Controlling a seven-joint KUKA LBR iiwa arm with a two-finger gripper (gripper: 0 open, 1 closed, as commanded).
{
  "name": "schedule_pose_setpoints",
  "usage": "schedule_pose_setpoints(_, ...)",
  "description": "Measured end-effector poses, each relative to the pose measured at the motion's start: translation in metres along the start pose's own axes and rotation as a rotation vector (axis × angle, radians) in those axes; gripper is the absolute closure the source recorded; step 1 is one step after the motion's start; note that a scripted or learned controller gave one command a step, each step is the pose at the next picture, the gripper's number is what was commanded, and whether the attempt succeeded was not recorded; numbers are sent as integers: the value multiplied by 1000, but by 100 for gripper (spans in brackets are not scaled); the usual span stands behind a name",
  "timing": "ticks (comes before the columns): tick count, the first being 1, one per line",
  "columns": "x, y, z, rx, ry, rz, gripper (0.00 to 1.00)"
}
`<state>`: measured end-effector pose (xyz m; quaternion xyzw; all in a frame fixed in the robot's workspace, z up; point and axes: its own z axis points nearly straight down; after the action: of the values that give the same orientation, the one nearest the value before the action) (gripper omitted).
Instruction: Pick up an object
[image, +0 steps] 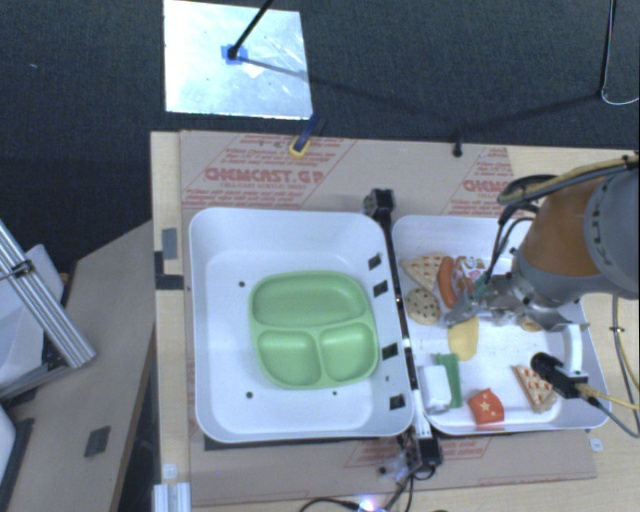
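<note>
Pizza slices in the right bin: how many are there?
2. One pizza slice lies near the bin's upper left corner; the other pizza slice lies near its lower right. The arm may hide more.

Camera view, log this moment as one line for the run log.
arm: over right bin | gripper: low among toy food, by yellow piece | grasp: unclear | green tray: left bin

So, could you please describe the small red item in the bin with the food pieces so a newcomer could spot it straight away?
Start at the right-hand white bin, the one the arm reaches into, and look along its near edge. The red block lies there, between a green and white piece and a triangular pizza slice. It is the only solid red piece, with a small yellow mark on top.
</note>
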<state>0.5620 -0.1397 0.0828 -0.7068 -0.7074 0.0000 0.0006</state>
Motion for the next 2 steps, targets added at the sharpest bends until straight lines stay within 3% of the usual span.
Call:
schedule_pose_setpoints(1, -1, 1, -12, -4, -1, 0, 100)
schedule_pose_setpoints(2, -8, -1, -58, -6, -3, 1, 100)
